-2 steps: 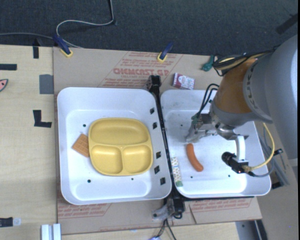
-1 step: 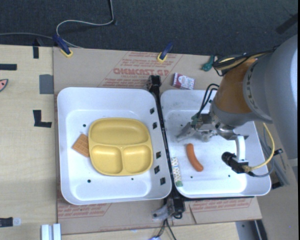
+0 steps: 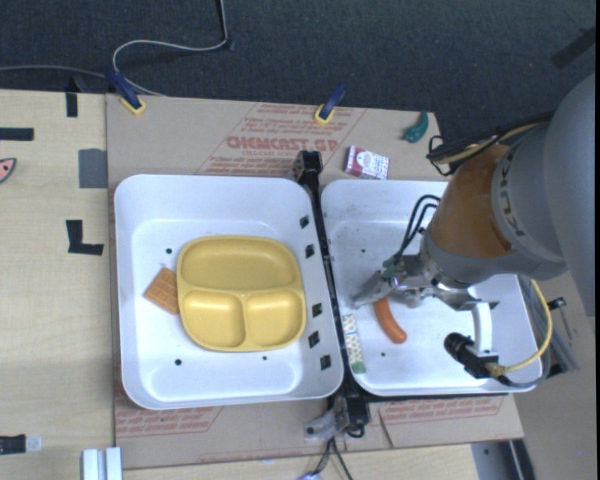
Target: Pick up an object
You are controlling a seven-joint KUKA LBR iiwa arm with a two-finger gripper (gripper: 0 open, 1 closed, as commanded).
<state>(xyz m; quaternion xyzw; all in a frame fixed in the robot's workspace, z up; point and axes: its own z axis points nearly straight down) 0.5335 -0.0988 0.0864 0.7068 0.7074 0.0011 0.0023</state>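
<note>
The claw (image 3: 380, 290), its grip hard to tell, hangs just above the sausage (image 3: 390, 322), and should drop onto it next.

Glossy yellow plastic tray (image 3: 242, 292) lies in smooth white plastic bin (image 3: 140, 218) over matt cardboard (image 3: 270, 138).

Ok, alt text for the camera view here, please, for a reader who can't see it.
The grey arm's gripper hangs low in the right bin, just above an orange sausage-shaped object. The left bin holds a yellow divided tray lying over a tan cracker.
</note>
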